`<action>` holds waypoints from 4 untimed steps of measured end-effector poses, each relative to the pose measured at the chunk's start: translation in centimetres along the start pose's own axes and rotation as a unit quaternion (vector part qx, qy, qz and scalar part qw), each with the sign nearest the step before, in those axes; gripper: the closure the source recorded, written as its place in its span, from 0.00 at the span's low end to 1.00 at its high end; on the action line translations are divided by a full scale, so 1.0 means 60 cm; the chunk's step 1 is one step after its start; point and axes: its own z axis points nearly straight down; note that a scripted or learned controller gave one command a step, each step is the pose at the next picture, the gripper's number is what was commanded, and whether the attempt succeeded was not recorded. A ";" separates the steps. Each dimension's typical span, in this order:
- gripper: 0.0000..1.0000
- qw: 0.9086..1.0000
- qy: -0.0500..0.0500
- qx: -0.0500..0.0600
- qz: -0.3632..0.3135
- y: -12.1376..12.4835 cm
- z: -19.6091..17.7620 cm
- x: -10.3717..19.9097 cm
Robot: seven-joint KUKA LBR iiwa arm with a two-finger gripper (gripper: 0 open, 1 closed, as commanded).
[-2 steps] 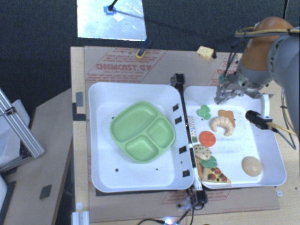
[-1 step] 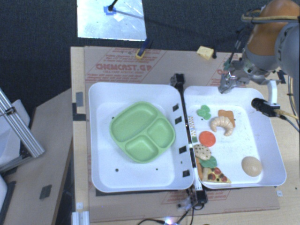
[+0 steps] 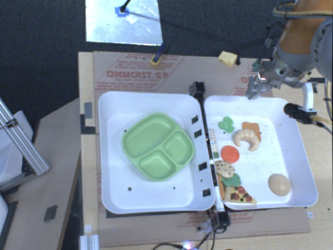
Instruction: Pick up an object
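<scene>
a cardboard-topped bench bears 2 shallow white bins. the gripper hovers above the right bin's far rim, grasping nothing; its finger spread can't be told. a tan plastic croissant lies mid-bin.

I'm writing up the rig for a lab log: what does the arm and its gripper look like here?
The arm is grey metal with a rounded orange band above the wrist and cables looping around it. The gripper is small, grey and metallic. A black cylindrical part juts out below, beside a white bracket.
</scene>
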 end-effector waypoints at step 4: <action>1.00 1.000 0.000 0.003 0.000 -0.250 0.004 0.106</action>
